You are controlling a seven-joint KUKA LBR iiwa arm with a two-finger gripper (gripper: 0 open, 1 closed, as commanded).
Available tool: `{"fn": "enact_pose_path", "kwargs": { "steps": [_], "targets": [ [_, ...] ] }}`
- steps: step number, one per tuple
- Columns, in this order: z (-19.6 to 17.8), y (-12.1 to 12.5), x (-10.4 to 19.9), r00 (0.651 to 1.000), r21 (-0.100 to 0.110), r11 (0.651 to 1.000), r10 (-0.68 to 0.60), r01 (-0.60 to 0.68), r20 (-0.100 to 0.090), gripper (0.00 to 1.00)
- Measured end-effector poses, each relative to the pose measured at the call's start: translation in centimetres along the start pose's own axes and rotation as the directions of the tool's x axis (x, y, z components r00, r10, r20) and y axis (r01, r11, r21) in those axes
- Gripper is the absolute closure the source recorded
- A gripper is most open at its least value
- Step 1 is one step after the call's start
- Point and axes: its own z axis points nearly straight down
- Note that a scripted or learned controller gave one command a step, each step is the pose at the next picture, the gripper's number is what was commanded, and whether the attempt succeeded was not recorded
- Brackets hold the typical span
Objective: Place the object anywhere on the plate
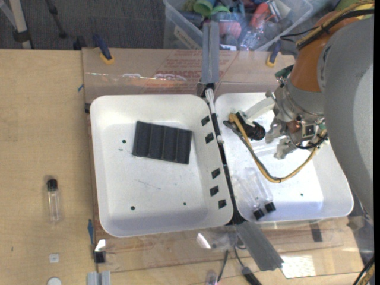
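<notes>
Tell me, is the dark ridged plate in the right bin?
No, the dark ridged plate lies in the left bin.

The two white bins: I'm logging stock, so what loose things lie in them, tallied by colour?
Dark grey: 1, the ribbed plate in the left bin.
Clear with a black cap: 1, a small bottle in the right bin.
Total: 2.
</notes>
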Motion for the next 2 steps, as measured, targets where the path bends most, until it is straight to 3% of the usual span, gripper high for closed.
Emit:
{"fn": "enact_pose_path", "kwargs": {
  "steps": [1, 2],
  "targets": [
    [-2.5, 1.8, 8.3, 1.0, -0.002, 1.0, -0.02, 0.02, -0.004, 1.0],
    [-1.5, -4.6, 3.7, 1.0, -0.001, 1.0, -0.006, 0.006, -0.001, 1.0]
  ]
}}
